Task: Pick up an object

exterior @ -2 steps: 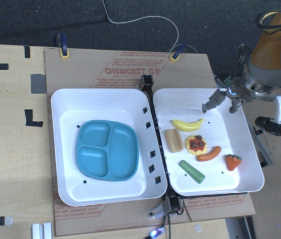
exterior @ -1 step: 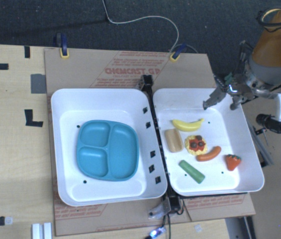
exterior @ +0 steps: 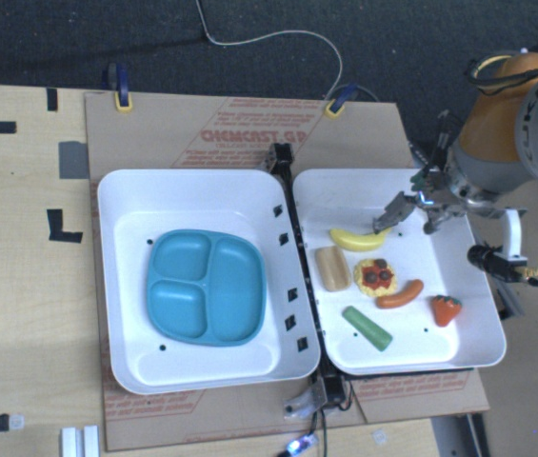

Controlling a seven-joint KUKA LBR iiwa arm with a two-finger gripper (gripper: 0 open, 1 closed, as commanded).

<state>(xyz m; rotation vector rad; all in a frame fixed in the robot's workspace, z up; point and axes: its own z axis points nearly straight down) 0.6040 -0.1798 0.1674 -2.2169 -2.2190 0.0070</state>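
Camera view, from above the counter (exterior: 21, 255): two shallow white bins sit side by side on a sheet of brown cardboard (exterior: 240, 131), their inner rims touching along a dark seam. The left bin (exterior: 121, 208) carries a blue divided plate (exterior: 206, 287) near its middle, with bare white floor all around it and room out to every wall. The right bin (exterior: 483, 341) holds the small food pieces in a loose cluster toward its left and lower half: a yellow banana (exterior: 357, 240), a tan bread roll (exterior: 332, 268) close to the seam, a round pizza slice (exterior: 375, 276), a red-orange sausage (exterior: 399, 295) touching the pizza's lower right edge, a green cucumber piece (exterior: 368, 327) lying on a slant below them, and a red pepper (exterior: 446, 309) apart to the right, near the bin's right wall. The upper part of this bin is open floor. The grey arm with its orange band (exterior: 492, 127) reaches in over the right rim, and the tool (exterior: 408, 209) hangs above the upper middle of the right bin, just up and right of the banana. Its fingers stand spread apart, one dark finger (exterior: 389, 215) angled down toward the banana's right tip, with nothing between them. A white cable (exterior: 278, 36) loops across the dark floor beyond the cardboard's far edge.
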